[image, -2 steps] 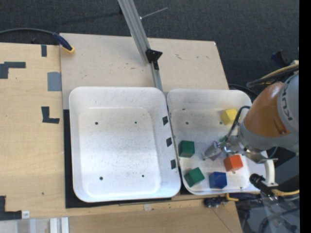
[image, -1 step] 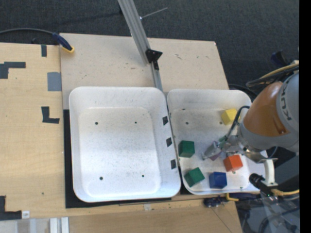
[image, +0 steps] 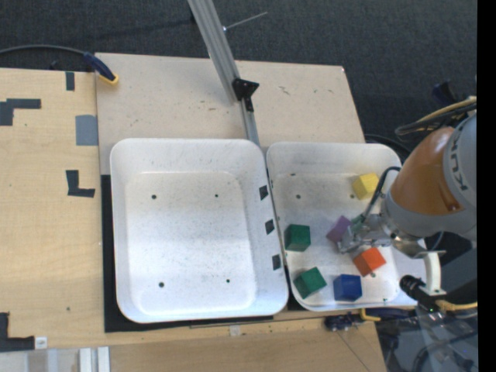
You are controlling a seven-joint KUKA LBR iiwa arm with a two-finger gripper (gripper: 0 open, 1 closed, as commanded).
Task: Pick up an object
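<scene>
The hand (image: 358, 237) sits low in the right bin (image: 325, 157), just beside the purple block (image: 339, 229) and orange block (image: 370, 260), likely lining up a pick; its grip state can't be told.

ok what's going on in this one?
The KUKA arm has reached into the right bin from the right, its hand low among the blocks, between the purple block and the orange block. A yellow block, two green blocks and a blue block lie around it. Nothing is visibly lifted. I can't tell whether the hand has a grip. The left bin holds no blocks.
</scene>
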